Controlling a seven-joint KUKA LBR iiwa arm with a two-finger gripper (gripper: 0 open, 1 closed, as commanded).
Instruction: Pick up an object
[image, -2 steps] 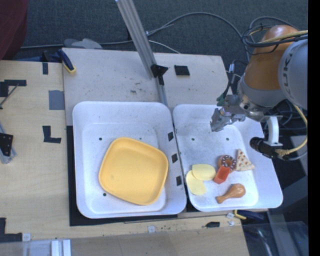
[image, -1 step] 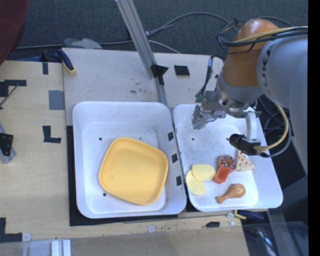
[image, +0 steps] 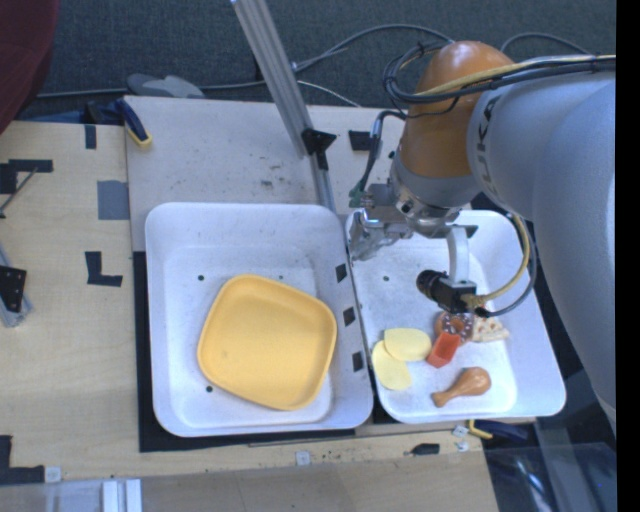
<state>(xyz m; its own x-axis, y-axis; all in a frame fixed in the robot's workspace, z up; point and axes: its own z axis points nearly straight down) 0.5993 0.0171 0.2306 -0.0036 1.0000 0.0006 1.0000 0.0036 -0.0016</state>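
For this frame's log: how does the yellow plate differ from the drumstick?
The plate lies in the left bin, the drumstick in the right bin. The plate is far larger than the drumstick. The plate is a flat rounded square; the drumstick is club-shaped. The plate is yellow, the drumstick orange-brown. Both lie loose on a bin floor.

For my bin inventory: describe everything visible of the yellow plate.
The yellow plate is a square dish with rounded corners and a raised rim, smooth like plastic, with nothing on it. It lies flat, right way up and slightly askew, on the floor of the left bin, toward its near right corner. Only the bin touches it.
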